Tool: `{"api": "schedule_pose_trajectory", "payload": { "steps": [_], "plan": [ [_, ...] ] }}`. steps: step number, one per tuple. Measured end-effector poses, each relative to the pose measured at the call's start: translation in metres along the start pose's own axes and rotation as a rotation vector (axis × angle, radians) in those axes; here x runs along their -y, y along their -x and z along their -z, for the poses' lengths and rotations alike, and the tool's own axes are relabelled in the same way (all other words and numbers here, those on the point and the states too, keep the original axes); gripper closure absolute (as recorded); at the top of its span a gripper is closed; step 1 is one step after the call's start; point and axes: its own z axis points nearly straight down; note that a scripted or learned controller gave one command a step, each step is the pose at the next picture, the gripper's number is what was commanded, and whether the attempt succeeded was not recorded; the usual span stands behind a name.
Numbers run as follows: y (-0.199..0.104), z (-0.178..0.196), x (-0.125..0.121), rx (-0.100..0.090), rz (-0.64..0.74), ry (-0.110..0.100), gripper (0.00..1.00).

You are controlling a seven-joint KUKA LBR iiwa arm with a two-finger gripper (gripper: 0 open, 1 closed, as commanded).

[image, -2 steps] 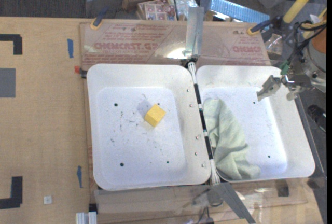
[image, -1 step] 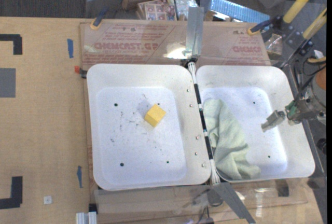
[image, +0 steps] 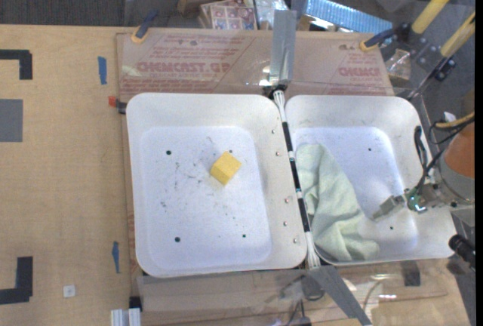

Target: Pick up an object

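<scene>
Cloth (image: pixel 332 200), pale green and rumpled, lies in the right bin (image: pixel 400 117), heaped against that bin's left wall and trailing down to its near corner. It looks soft and light, the kind of thing that will sag and drape rather than keep a shape. A fold or raised ridge near its right edge seems the best place to pinch, since a flat patch would likely slide out from between the tips. It should not be fragile, and a firm squeeze ought to do it no harm.

Just to the right of the cloth, low over the bin's floor, sits the gripper (image: pixel 386 207). Its tip points toward the cloth's edge and is close to it, though whether it touches I cannot tell. Nor can I tell how the tool is set, spread or pressed together, as the tip is small and blurred. Nothing is visibly caught in it.

The arm (image: pixel 460 158) comes in over the bin's right rim.

In the left bin (image: pixel 151 117) lies a small yellow block (image: pixel 225 168), near the middle and well apart from the gripper. It looks stiff and light, with flat opposing sides that would suit a straight pinch, but it is the farther choice.
</scene>
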Motion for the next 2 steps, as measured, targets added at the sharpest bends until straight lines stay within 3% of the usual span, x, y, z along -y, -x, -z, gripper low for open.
{"api": "schedule_pose_trajectory", "payload": {
  "steps": [1,2],
  "plan": [
    [0.002,0.008,0.000,0.002,-0.004,0.001,1.00],
    [-0.076,0.147,-0.018,0.001,0.273,0.001,1.00]
  ]
}}
